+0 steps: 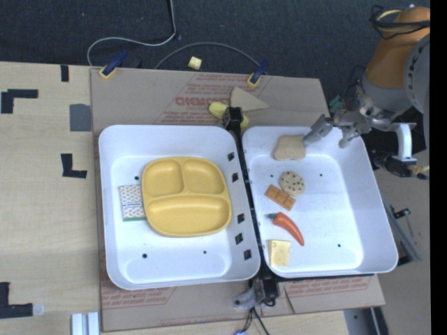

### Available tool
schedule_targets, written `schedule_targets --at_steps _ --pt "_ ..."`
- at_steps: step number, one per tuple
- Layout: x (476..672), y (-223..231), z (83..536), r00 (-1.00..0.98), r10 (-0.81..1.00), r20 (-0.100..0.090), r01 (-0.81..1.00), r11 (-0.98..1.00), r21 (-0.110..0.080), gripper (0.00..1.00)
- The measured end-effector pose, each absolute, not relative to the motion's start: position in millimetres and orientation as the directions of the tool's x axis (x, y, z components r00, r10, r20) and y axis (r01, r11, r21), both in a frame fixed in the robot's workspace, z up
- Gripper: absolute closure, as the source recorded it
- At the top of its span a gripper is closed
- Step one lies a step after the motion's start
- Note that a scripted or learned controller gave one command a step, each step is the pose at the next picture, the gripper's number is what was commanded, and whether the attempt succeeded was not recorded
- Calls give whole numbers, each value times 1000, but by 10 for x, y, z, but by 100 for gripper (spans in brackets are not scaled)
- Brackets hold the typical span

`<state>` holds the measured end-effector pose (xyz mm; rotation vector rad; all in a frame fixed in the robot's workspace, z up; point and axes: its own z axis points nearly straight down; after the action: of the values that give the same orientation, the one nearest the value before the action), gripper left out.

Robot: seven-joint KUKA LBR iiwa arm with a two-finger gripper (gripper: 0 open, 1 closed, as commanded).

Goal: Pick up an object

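Note:
The right bin (349, 208) holds a beige bread-like piece (288, 148) at its far left corner, a round speckled cookie (292, 181), a brown waffle cracker (281, 197), a red-orange pepper (288, 227) and a pale yellow cheese block (279, 252). My gripper (332, 135) hovers over the bin's far rim, just right of the bread piece, open with its two grey fingers spread and nothing between them.
The left bin (119, 257) holds a yellow divided plate (186, 195) and a small patterned card (130, 202) against its left side. Clamps and a yellow object (218, 108) sit behind the bins on the cardboard. A cable (167, 19) runs across the dark floor.

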<state>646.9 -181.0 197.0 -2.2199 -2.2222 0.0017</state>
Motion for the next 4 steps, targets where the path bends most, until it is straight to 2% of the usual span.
schedule_targets --at_steps 1,2,3,4 --pt "6524 -1282 811 -6 1000 -1 1000 6 -3 0" --pt "6088 -1218 873 0 1000 -3 1000 0 7 0" --pt "6102 -1229 974 0 1000 -5 1000 0 8 100" --pt "6103 -1228 975 0 1000 -5 1000 0 8 0"
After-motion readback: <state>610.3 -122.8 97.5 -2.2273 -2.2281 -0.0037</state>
